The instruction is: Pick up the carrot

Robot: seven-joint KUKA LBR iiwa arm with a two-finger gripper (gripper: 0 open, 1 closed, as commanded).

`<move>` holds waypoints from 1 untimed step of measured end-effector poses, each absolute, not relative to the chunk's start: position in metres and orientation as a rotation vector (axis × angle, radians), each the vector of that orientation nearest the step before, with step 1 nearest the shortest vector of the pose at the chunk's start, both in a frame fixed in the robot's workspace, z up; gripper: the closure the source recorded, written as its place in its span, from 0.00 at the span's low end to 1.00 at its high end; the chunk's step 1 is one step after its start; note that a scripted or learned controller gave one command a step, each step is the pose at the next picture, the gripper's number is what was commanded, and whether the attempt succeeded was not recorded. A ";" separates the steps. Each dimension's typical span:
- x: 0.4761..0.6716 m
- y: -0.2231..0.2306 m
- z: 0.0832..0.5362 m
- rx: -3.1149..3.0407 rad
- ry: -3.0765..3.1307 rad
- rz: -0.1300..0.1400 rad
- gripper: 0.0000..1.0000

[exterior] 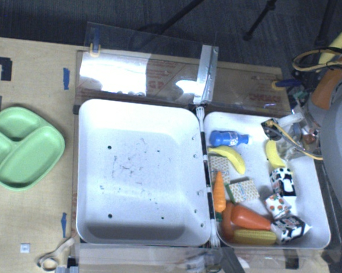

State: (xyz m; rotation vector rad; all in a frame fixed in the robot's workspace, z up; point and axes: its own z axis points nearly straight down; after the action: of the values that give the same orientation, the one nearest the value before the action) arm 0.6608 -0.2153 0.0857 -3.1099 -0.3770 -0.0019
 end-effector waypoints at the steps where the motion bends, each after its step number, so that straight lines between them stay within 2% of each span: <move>1: 0.657 -0.222 0.169 -3.124 -0.321 0.001 1.00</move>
State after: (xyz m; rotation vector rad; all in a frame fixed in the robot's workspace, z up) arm 0.6574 -0.2218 0.1690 -3.1245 -0.3209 0.0005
